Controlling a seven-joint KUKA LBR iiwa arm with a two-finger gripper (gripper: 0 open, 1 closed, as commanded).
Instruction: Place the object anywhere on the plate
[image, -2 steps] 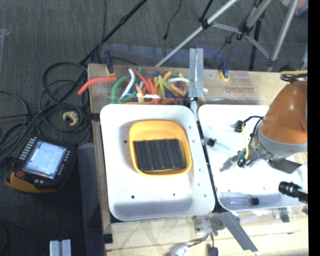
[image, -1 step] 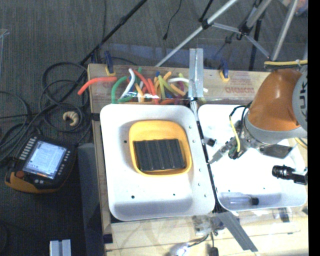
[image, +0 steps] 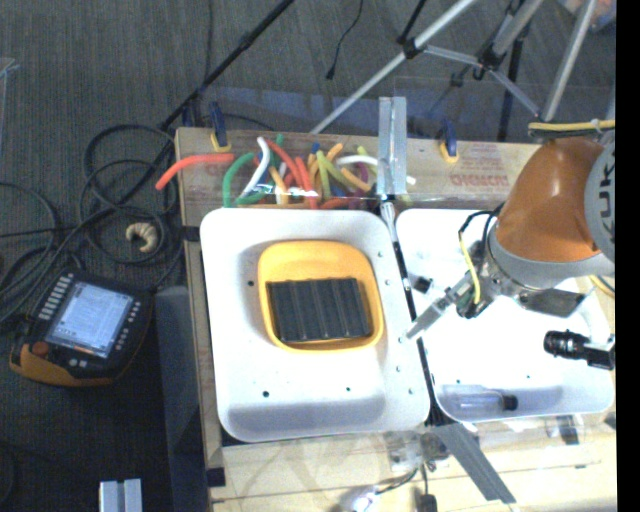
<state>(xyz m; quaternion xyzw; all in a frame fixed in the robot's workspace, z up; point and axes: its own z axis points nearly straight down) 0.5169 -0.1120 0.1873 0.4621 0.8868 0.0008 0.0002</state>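
Observation:
A yellow plate (image: 290, 258) lies in the left bin (image: 300, 405). A black ribbed rectangular object (image: 318, 309) rests flat on it, covering most of its middle. My gripper (image: 418, 325) hangs low at the left edge of the right bin (image: 500, 375), close to the wall between the two bins, pointing down and to the left. It is right of the plate and apart from the black object. Nothing shows at its tip.
A clear tube-like item with a dark end (image: 482, 402) lies along the right bin's front wall. A small dark piece (image: 422, 284) sits near the right bin's left wall. Coloured tubes (image: 290, 172) are piled behind the bins. A teach pendant (image: 85, 320) lies on the floor at left.

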